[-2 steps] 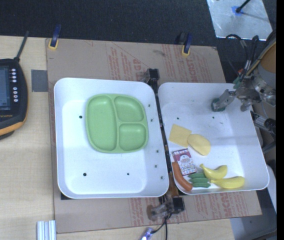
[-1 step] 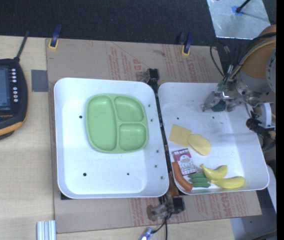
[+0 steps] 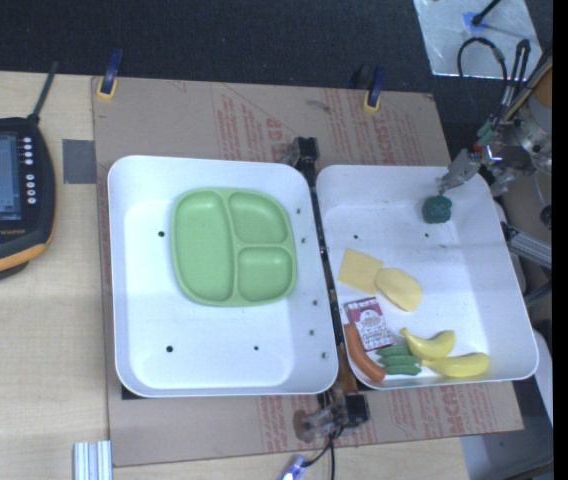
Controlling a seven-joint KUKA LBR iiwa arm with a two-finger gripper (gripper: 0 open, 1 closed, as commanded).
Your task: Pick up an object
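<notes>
Gripper (image 3: 461, 175) was sitting at the far right corner of the right bin (image 3: 484, 288), poking in over the rim, and honestly I couldn't tell how far its jaws were spread, the thing was too small and blurry from up there. Nothing visibly held in it though.

Closest target was a small dark green lump (image 3: 437, 208) just beside the tip, lying on the bin floor near the back wall, apart from everything else. Looked like a rounded toy veggie, so I'd guess light and probably a bit squishy or hollow plastic. Being roundish, it could roll or squirt out if pinched off-centre, so I'd have closed across its widest part, straight down.

Rest of the stuff was bunched toward the near end of that bin: a yellow cheese-like slab (image 3: 358, 267) touching a pale yellow rounded piece (image 3: 399, 288), a little red packet (image 3: 368, 323), an orange sausage-ish thing (image 3: 361, 358), a green pod (image 3: 398, 360), and two bananas (image 3: 447, 354). Those were crowded together, so harder to get fingers around cleanly.

Left bin (image 3: 144, 348) just had a green divided plate (image 3: 232, 245) in it.
</notes>
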